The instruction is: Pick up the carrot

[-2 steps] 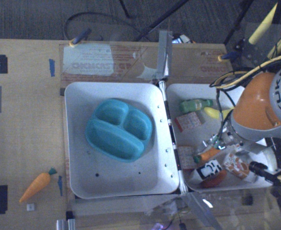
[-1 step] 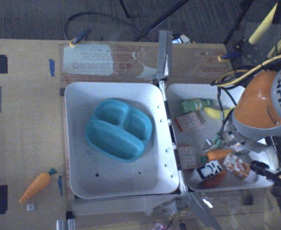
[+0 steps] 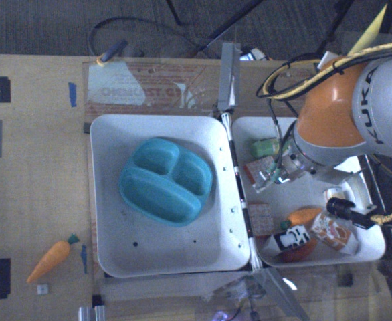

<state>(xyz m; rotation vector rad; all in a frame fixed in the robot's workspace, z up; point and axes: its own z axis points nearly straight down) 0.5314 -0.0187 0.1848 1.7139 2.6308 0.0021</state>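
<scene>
Your carrot (image 3: 49, 259) lies out on the bare wooden surface (image 3: 35, 179), at the lower left, outside both bins and just left of the left bin (image 3: 109, 199). It is a tapered orange toy with a small green top that points up and to the right. The jaws (image 3: 275, 174) are well apart from it, over the upper left part of the right bin (image 3: 373, 249), with the whole left bin between them and the carrot. You cannot tell from here whether the jaws are open or closed; the grey wrist and orange band of the arm (image 3: 336, 112) hide much of them.

In the left bin rests a teal plastic tray (image 3: 166, 179), rounded and split into three compartments, matte and smooth. The right bin holds a clutter of small packages: a green one (image 3: 264, 147) near its top left, a reddish printed packet (image 3: 260, 218) by its left wall, an orange rounded piece (image 3: 305, 216) and a white and orange carton (image 3: 334, 233) lower down.
</scene>
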